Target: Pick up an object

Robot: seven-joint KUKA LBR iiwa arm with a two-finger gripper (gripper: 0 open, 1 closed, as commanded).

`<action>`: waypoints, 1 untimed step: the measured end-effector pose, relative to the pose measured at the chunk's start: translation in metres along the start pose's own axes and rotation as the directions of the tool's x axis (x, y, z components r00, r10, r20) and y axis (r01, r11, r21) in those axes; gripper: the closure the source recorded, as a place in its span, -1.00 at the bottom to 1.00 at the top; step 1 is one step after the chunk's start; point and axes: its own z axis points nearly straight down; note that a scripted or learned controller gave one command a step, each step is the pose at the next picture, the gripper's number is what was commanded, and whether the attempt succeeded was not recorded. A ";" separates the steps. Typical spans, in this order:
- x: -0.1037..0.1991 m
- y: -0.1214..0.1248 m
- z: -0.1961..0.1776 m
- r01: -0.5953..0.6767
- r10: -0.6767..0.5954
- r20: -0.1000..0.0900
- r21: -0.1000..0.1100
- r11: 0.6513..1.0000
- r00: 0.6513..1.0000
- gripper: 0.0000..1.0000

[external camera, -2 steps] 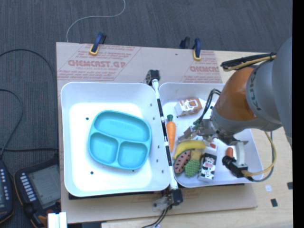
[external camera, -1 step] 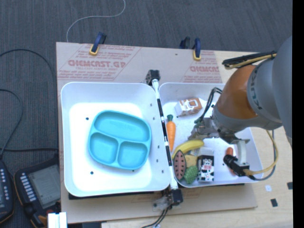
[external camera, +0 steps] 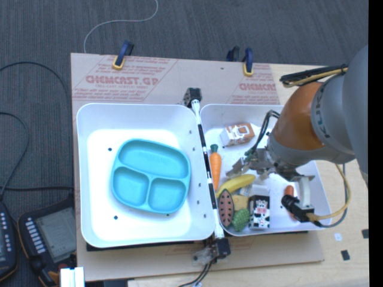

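The right bin [external camera: 323, 190] holds several toy foods. A yellow banana [external camera: 237, 183] lies in its middle, with an orange carrot [external camera: 215, 164] to its left by the bin wall. A watermelon slice [external camera: 225, 207], a green piece [external camera: 240, 220] and a black-and-white cow-print box [external camera: 259, 212] sit along the front. A small brown-and-white snack box [external camera: 237, 134] rests at the back. My gripper [external camera: 250, 161] hangs low just above the banana's right end, between it and the snack box. The arm's orange band covers the bin's right half.
The left bin [external camera: 96, 124] holds a blue divided plate [external camera: 150, 176]. A small red piece [external camera: 289, 191] lies at the right, beside a black cable fitting [external camera: 291, 205]. A central rail [external camera: 203, 154] separates the bins. Blue clamps [external camera: 248, 61] hold the board at the back.
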 end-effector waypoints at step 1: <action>0.000 0.000 -0.008 0.001 -0.001 0.000 0.003 1.000 1.000 1.00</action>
